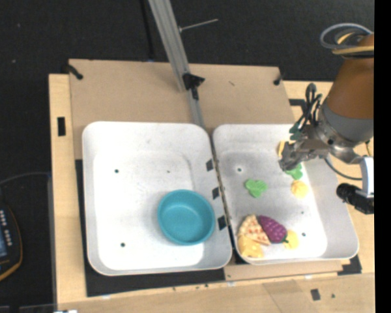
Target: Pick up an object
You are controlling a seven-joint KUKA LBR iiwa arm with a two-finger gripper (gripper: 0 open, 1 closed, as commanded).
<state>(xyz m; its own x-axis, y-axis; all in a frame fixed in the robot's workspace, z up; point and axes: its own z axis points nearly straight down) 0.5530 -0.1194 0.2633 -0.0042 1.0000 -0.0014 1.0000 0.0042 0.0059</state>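
Item: two-finger gripper point(290, 163), poised low in the right white bin point(332, 230); finger state cannot be told. Small green object point(295, 173) lies beneath it, yellow piece point(300, 189) beside (easily knocked). A miss is judged likely.

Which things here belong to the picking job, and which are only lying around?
Job:
gripper, over the right bin
green piece
yellow piece
purple piece
yellow-and-white piece

Lying about:
blue bowl in the left bin
handheld controller off the bench
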